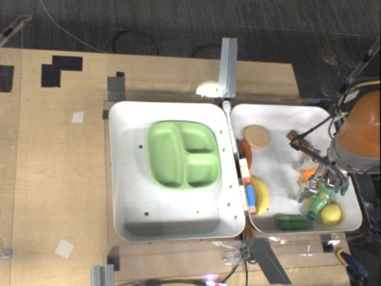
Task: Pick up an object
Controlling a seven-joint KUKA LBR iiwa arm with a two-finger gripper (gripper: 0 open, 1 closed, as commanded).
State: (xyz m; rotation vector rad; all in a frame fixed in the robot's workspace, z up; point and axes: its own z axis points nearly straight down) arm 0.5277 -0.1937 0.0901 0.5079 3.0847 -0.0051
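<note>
— Hovering low at the right of the frame, our gripper sits over the green bottle and yellow lemon.

— Jaws? We can't tell. Reaching step, we reckon; next, a clean close and lift.

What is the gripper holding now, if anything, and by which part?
It cannot be told. The gripper is low in the right bin, among a green bottle, a lemon and an orange item, but no hold is visible.
</note>
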